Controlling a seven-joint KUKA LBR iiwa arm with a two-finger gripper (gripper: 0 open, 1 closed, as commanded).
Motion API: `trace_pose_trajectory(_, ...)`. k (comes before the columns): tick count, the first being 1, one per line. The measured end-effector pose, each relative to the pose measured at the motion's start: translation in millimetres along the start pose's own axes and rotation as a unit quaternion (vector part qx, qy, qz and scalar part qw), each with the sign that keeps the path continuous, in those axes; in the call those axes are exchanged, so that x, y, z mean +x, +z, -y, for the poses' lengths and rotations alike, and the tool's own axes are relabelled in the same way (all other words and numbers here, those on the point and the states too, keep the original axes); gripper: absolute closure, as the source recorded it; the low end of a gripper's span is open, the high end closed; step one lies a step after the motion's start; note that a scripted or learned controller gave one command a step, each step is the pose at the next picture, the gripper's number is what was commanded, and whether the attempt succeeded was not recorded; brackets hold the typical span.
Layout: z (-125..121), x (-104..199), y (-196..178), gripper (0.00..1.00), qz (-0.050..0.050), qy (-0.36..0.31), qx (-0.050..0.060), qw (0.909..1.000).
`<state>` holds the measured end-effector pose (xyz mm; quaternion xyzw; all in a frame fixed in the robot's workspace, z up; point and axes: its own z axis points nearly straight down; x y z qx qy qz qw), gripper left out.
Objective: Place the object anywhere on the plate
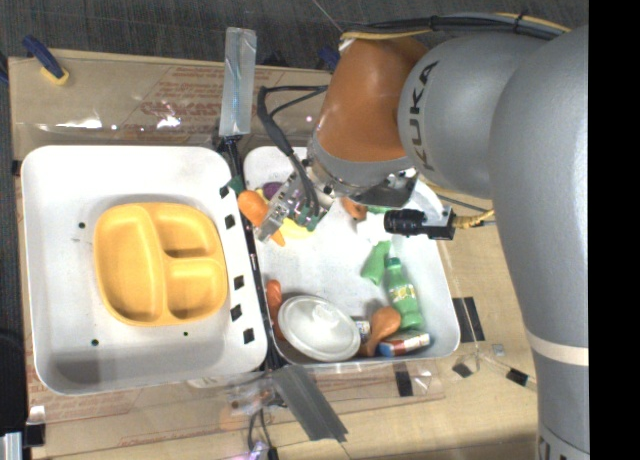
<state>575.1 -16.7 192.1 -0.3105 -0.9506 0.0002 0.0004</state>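
Plate [160,260] in the bin well left of the tool [283,210] bears nothing yet. Tool hangs low by an orange carrot [254,207]; whether it grips cannot be told. Placing remains undone.

- The grey arm [520,148] reached in from the right side of the camera view and took up most of that side.
- Its orange band [365,98] sat above the wrist, toward the top centre.
- The wrist pointed down and to the left.
- The end effector [285,213] hung low at the arm's tip.
- Dark cables [285,123] curved beside the orange band.
- Whether the end effector's grasping parts were apart or together could not be told.
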Motion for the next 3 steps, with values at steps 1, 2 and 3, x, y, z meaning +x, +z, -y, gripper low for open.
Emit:
trace_pose_trajectory(1, -85.4, 20.8, -123.7, 1.0, 0.004, -0.018, -0.004, 0.9998)
trace_pose_trajectory(2, -121.9, 80.4, 62.7, 1.0, -0.004, 0.012, 0.005, 0.9999)
trace_pose_trajectory(3, -123.5, 78.0, 58.0, 0.0, -0.001, 0.013, 0.001, 0.9999)
